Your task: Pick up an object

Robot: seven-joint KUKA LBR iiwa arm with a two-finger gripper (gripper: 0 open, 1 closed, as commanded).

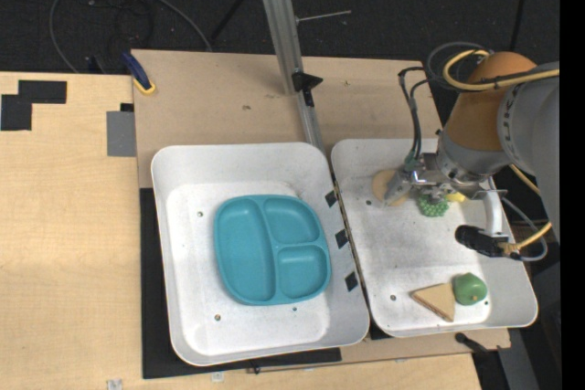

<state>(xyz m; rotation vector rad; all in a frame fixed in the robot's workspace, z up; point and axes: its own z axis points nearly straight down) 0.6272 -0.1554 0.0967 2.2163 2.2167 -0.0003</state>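
Gripper [422, 187]: low in right bin's [393, 288] far end; open or closed, can't tell.
Risk: may nudge the green knobbly piece [434, 205] aside, closing on nothing.

Legible text, labels, brands, numbers, signs: none. No readable marking on the left white bin [174, 196], the right white bin [512, 306], the teal divided plate [271, 247], or the arm's orange band [484, 105]. The black squares on the wooden panel [64, 224] at left carry no lettering.
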